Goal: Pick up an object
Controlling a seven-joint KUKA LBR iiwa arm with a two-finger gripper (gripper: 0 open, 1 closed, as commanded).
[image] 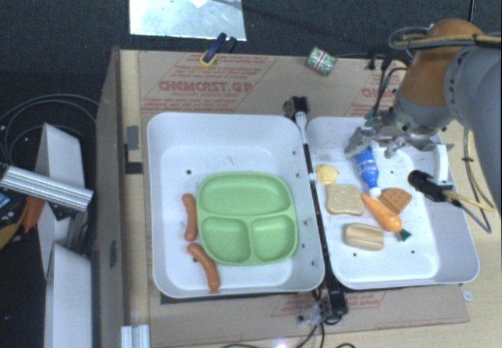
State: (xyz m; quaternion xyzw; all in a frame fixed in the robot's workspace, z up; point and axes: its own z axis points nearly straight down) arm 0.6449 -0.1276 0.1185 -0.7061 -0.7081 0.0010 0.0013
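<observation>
— Where is your gripper [375,143] sitting?
— It's hanging over the right bin [455,256], at its far side, just above a blue bottle [366,168].
— Are its fingers pinching the bottle?
— You can't tell; they're too blurred to read.
— What else is lying there?
— A carrot [382,212], bread [343,199] and a bun [364,236]. Your left bin [169,150] is holding a green tray [247,217] and two sausages [189,217].

The gripper [375,143] hangs at the right bin's [455,256] 12 o'clock edge, directly above a blue bottle [366,169]. An orange carrot [382,212] lies toward 5 o'clock of the bottle.
</observation>
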